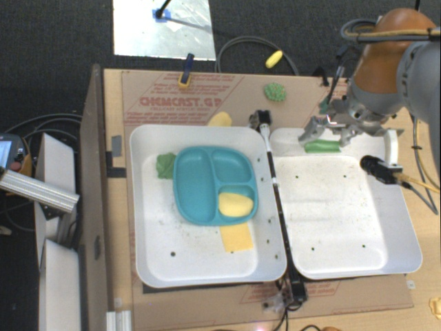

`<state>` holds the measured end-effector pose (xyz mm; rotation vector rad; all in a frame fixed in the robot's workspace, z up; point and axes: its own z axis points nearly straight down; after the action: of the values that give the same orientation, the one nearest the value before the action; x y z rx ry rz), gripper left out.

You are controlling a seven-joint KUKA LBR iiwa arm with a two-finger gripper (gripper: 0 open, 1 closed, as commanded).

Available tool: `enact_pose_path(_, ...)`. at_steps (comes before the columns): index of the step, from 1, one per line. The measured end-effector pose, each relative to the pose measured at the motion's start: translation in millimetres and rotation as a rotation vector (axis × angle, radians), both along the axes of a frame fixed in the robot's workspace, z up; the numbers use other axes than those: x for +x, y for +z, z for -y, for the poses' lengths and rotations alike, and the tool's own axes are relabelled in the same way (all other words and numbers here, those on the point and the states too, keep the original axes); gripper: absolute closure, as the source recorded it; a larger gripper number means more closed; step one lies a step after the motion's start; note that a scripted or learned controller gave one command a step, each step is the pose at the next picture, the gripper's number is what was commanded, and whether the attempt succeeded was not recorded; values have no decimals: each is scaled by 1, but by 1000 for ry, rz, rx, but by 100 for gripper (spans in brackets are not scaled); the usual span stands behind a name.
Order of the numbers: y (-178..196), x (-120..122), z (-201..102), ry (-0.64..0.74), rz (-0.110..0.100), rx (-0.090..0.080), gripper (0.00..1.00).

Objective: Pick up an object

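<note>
On the cardboard surface (pixel 172 98) sit 2 white bins; the pincer (pixel 329 131) hangs spread over a green piece (pixel 322 145) whose long axis runs left-right, directly beneath it.

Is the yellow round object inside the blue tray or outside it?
Inside: the yellow object lies in the blue tray's lower right compartment.

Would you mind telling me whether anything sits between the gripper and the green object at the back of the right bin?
Nothing visible does: the gripper hangs directly over the green object near the right bin's back edge.
</note>
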<state>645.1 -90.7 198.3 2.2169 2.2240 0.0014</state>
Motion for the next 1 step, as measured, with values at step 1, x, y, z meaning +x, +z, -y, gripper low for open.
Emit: enact_pose_path(1,-108,23,22,-2,-1,-1,0)
